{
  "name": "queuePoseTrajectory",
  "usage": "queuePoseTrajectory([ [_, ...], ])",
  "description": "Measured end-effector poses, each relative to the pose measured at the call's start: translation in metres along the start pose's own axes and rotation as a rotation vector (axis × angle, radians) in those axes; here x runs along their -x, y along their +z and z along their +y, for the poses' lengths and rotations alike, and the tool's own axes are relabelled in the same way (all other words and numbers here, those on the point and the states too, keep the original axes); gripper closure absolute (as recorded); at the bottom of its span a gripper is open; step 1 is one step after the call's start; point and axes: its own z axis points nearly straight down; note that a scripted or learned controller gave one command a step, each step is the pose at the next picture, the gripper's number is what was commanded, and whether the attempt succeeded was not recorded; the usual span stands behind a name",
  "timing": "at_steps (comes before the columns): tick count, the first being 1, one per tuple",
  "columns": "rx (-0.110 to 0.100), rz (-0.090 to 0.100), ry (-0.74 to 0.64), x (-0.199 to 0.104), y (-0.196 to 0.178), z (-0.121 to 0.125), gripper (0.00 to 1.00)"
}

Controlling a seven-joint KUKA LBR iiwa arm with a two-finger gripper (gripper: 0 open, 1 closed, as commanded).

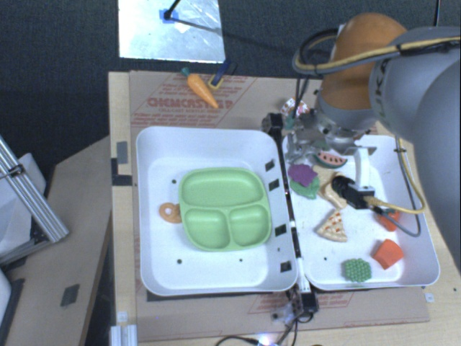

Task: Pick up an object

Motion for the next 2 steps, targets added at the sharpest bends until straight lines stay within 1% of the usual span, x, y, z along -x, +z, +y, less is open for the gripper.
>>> queuePoseTrajectory([
  [1,0.0,-0.001,0.003,0.008,-0.014,0.007,1.0],
  [2,-0.002,-0.002,0.007,0.007,0.003,0.001,1.0],
])
